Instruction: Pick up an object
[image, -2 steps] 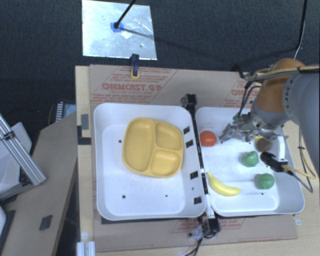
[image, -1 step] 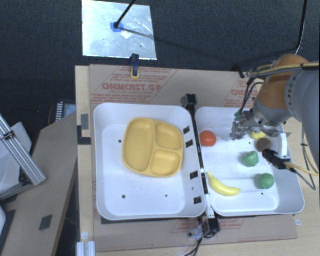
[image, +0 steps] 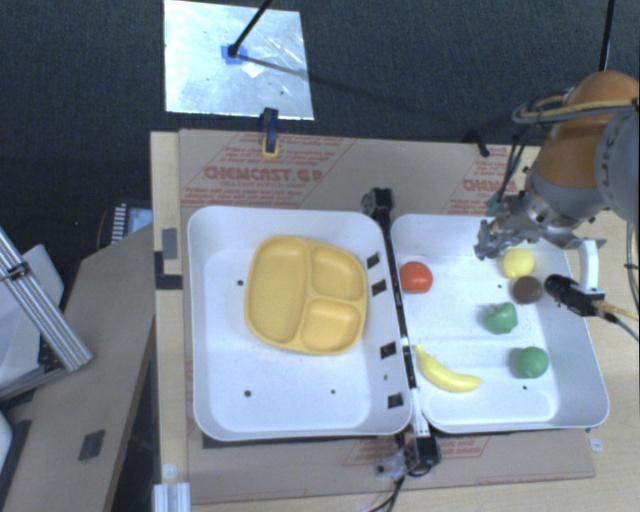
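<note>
The right bin (image: 570, 405) holds several small things: an orange-red ball (image: 415, 277) at its left, a yellow round fruit (image: 518, 263), a brown lump (image: 527, 290) just below it, a green piece (image: 500, 318), a green ball (image: 530, 361) and a yellow banana (image: 447, 372) near the front. My gripper (image: 492, 243) hangs over the far part of this bin, just left of and above the yellow fruit. Nothing shows between its tips.
A yellow divided plate (image: 305, 295) lies in the left bin (image: 215, 400). A black divider with clips (image: 395, 300) runs between the bins. The arm's grey body with its orange band (image: 590, 110) rises at the right.
</note>
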